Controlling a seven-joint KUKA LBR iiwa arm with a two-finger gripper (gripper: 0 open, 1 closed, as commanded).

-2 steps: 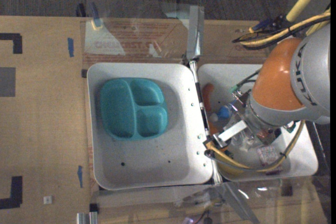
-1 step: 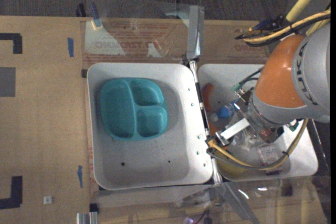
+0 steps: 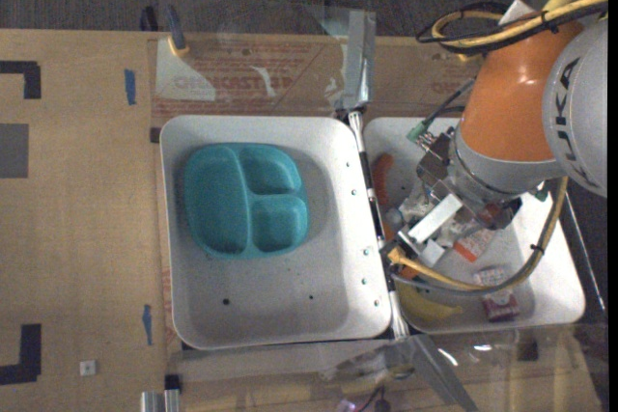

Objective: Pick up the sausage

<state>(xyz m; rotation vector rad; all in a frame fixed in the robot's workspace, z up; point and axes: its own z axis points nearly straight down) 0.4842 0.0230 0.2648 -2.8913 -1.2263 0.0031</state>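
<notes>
Two shallow white bins sit side by side on the bench. The left bin (image 3: 193, 304) holds a teal plate (image 3: 246, 199) with three compartments, lying toward the bin's far-left part; nothing sits in any of the compartments.

The right bin (image 3: 565, 294) is crowded and largely covered by the arm (image 3: 526, 101), which reaches down into it from the right. The sausage (image 3: 383, 180) — a reddish-orange shape — lies close along the bin's left wall, toward the far end, only partly seen beside the wrist. The gripper (image 3: 413, 241) hangs low near the bin's left wall, just on the near side of the sausage; whether it is apart or together cannot be told. At the bin's near edge lie a yellow piece (image 3: 430, 306) and a small dark-red packet (image 3: 500, 307) — well apart from the sausage.
</notes>
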